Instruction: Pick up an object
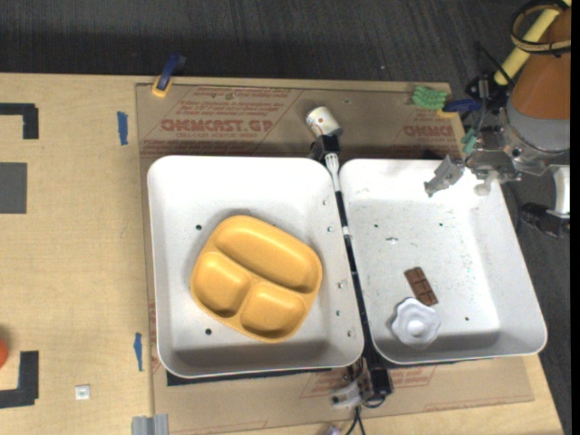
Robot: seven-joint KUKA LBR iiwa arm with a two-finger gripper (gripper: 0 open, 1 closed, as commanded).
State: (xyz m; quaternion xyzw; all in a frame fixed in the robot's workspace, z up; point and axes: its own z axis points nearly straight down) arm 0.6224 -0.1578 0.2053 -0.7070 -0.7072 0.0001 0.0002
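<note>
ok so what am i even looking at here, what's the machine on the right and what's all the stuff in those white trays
One camera looks down at a slant on a bench. The machine at the right edge is a robot arm, grey and orange. Its gripper hangs over the far corner of the right bin, and nothing shows in it. I cannot tell how the jaws stand. The left bin holds a yellow divided plate. The right bin holds a small brown bar and a white cap-like piece near its front. The arm's job is to pick up an object.
</note>
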